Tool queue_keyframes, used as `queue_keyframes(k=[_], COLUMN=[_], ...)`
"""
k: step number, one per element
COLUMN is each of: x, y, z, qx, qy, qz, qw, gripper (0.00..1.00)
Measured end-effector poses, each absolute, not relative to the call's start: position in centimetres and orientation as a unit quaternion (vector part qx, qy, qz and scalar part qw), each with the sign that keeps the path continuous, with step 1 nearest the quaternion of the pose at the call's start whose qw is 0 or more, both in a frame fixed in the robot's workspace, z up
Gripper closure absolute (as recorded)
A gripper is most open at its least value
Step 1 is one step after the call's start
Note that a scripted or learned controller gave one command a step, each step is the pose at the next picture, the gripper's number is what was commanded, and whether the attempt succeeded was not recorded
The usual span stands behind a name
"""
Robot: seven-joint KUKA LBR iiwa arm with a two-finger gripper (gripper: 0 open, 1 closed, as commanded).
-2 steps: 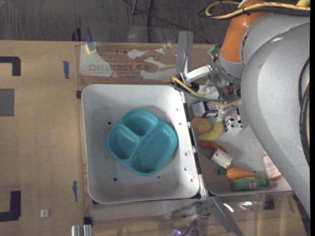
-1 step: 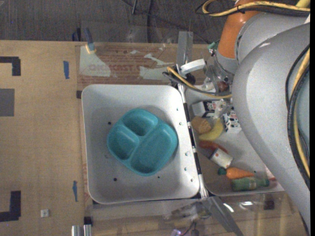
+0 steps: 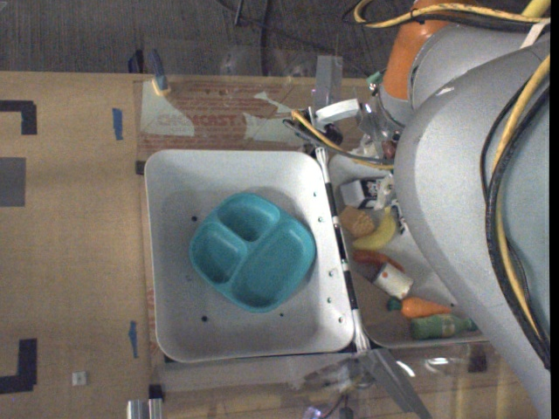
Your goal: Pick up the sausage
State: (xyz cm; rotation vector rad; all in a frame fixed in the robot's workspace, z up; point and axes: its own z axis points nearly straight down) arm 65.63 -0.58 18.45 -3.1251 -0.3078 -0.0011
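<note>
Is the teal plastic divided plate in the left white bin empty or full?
Empty: the teal divided plate shows bare compartments, sitting right side up in the left white bin.

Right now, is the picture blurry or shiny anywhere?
In the camera view, the grey arm looms big and soft, close to the lens; the teal plate looks fairly sharp; the left bin is evenly lit, with faint shading beside the plate; clear tape glints above it.
</note>
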Motion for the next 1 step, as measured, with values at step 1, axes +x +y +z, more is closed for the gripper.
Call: queue_keyframes(k=[1], x=[65.36], y=[-3.89], z=[22.34], qx=[-0.994], qy=[-0.105], qz=[0.0003], qw=[0.0], gripper=[0.0])
